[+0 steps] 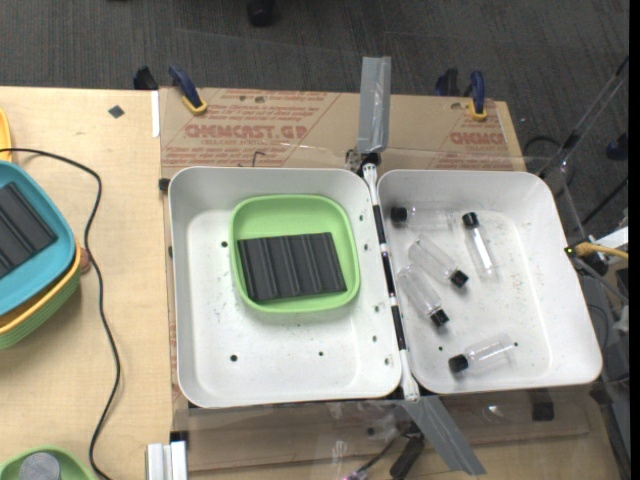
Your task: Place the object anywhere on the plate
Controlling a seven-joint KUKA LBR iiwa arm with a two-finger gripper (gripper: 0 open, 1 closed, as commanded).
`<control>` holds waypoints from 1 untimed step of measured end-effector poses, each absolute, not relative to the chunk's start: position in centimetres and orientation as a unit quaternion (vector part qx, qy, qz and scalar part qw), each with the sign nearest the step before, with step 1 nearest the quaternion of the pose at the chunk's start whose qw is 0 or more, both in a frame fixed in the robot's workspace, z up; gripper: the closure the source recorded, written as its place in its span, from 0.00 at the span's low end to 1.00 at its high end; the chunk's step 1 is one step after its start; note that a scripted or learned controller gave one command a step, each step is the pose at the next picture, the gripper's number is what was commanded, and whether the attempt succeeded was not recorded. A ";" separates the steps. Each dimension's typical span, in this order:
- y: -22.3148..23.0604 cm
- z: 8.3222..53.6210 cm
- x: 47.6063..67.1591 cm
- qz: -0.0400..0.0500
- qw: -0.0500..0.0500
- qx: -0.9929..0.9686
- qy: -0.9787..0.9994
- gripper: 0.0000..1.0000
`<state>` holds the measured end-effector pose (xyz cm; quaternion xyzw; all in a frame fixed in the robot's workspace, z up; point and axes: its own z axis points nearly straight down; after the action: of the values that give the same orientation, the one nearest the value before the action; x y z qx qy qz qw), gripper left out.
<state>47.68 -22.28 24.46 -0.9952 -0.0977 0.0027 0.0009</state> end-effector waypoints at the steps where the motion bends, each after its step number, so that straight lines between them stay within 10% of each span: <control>1: -22.3 24.5 47.7 0.003 0.001 -0.995 -0.097 0.00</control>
<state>47.67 -22.30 24.50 -0.9952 -0.0974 0.0027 0.0009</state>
